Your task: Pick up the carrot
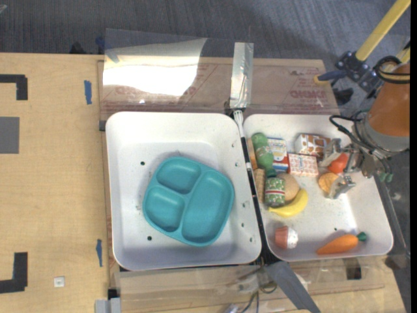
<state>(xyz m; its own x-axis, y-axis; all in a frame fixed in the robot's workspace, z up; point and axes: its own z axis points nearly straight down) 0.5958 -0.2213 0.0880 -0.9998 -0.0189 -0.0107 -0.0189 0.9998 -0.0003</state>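
The carrot [339,243] is orange with a green top at its right end. It lies flat near the front right corner of the right bin [378,220]. My gripper [347,170] hangs over the right middle of that bin, well behind the carrot and apart from it. Just to its left are a small orange-red item [336,163] and a tan-orange piece [327,185]. The arm's orange band [393,109] rises above the gripper at the right edge.
The right bin also holds a banana [294,205], a green bottle [262,150], small cartons [304,164], a round layered toy [279,189] and a red-and-white can [285,237]. A teal divided plate [189,201] lies in the left bin [124,142].
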